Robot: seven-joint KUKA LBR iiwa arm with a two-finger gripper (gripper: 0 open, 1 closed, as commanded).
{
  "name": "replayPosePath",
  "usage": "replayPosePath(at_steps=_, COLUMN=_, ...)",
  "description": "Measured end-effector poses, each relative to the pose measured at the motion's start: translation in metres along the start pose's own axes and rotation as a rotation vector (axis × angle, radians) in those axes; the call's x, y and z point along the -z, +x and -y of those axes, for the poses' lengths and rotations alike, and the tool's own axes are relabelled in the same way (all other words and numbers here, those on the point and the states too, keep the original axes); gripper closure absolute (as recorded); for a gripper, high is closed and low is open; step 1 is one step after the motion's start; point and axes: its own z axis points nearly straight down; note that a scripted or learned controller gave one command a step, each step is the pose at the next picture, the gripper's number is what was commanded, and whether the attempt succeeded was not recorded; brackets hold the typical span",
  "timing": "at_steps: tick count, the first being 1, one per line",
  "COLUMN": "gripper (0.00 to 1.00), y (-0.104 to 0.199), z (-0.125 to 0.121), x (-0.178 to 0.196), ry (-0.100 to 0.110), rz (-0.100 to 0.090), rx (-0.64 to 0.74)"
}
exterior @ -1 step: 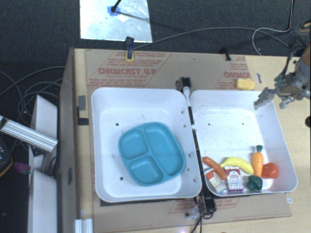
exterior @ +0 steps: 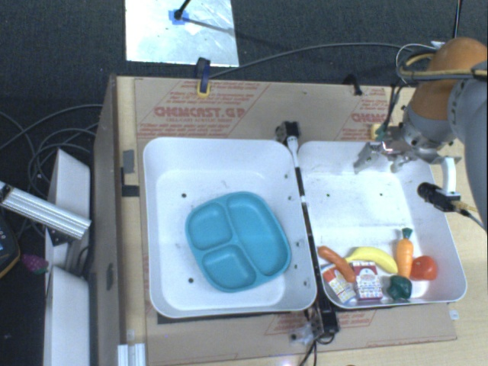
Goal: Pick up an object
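Observation:
My gripper (exterior: 379, 157) hangs over the far edge of the right bin (exterior: 358, 197), its two fingers spread open with nothing between them. The objects lie well below it in that bin's near corner: a yellow banana (exterior: 375, 258), an orange carrot (exterior: 403, 252), a red tomato (exterior: 424, 267), a green pepper (exterior: 399, 287), an orange sausage-like piece (exterior: 336, 261) and a small red and white box (exterior: 367, 282).
The left bin (exterior: 171, 174) holds a blue divided plate (exterior: 237, 240). A clamp (exterior: 289, 133) sits at the far end of the seam between the bins. Cables run along the bench's back and right side.

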Motion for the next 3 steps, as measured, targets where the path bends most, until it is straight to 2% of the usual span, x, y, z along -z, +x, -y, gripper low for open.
replayPosePath(at_steps=1, gripper=1.00, y=-0.001, z=-0.002, x=0.013, ry=-0.007, rz=0.004, rx=0.004)
replayPosePath(at_steps=2, gripper=1.00, y=-0.001, z=-0.003, x=0.025, ry=-0.011, rz=0.006, rx=0.008)
replayPosePath(at_steps=3, gripper=1.00, y=0.019, z=0.048, x=0.065, ry=-0.005, rz=0.002, rx=-0.003)
